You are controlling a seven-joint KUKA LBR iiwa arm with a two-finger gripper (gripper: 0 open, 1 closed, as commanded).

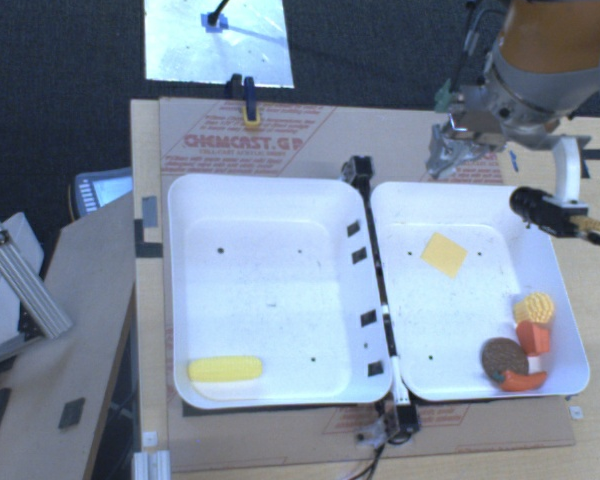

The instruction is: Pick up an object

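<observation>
Nearest the lens, a smooth yellow banana-like piece lies in the left bin, far from the gripper, which hangs above the back rim of the right bin; whether its fingers are apart or closed I cannot tell. Closest below them sits a thin flat yellow square, probably hard to pinch. The farther corner cluster looks chunkier: bumpy corn, a round brown disc, an orange block. I'd aim for one standing proud, coming down straight over it.
</observation>
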